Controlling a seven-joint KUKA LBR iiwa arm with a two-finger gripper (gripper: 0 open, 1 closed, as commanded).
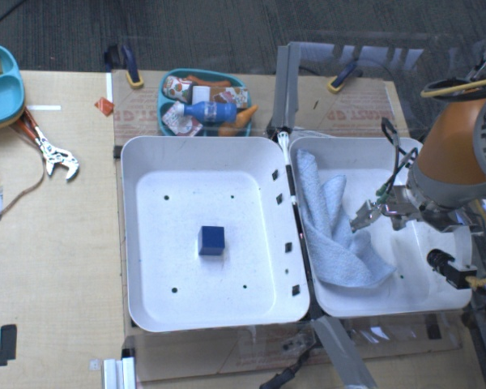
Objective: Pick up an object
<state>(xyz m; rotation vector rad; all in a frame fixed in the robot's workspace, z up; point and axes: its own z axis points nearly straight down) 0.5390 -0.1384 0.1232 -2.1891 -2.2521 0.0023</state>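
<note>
Blue block (212, 240): lies flat on the floor of the left white bin (138, 217), slightly below and left of that bin's middle, well apart from all four walls and from the arm. Bench (49, 282): light wood surface filling the left and lower part of the frame, carrying both bins side by side. Right white bin (437, 298): sits just beside the left one, their inner rims meeting near the centre of the frame. Arm (458, 148): grey with an orange band, enters at the right edge and hangs over the right bin. Pale blue towel (332, 233): crumpled along the left side of the right bin, running from the upper wall down to the lower middle. Gripper (364, 217): positioned above the right bin, just beside the towel's right-hand fold; whether it touches the cloth cannot be determined, and whether it is parted or closed cannot be told at this angle. Nothing is seen held in it. Teal tray of small items (204, 104): upper centre, above the left bin. Light blue dish (0, 83): upper left edge. Wrench (57, 159): just below that dish.
</note>
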